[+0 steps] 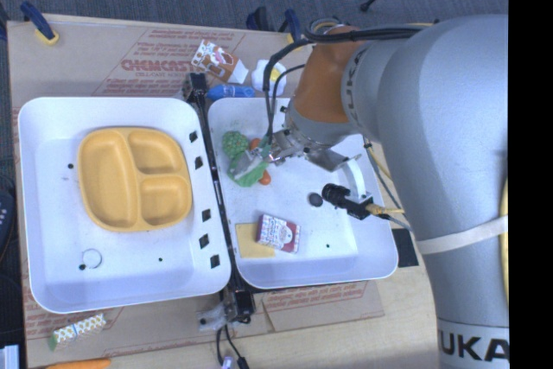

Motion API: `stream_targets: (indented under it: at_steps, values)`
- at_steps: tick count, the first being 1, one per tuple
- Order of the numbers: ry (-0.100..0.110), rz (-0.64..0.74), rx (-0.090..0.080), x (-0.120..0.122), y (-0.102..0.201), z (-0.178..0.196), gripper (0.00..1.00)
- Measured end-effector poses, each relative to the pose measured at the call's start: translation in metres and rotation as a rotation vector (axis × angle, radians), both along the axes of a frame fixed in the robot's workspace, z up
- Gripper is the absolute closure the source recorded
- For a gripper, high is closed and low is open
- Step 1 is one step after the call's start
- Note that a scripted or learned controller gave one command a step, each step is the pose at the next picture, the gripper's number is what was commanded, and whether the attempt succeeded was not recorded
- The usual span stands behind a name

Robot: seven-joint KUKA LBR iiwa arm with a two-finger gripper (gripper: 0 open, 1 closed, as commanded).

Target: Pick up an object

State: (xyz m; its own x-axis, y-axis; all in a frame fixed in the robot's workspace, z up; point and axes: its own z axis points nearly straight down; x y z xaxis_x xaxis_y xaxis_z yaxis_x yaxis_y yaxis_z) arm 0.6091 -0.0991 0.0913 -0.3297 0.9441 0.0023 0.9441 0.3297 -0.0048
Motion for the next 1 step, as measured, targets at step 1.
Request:
stream_targets:
  at_steps: [1]
  values:
    - [-0.006,0.004,-0.001,0.0030,-0.0008,0.0155,1.00]
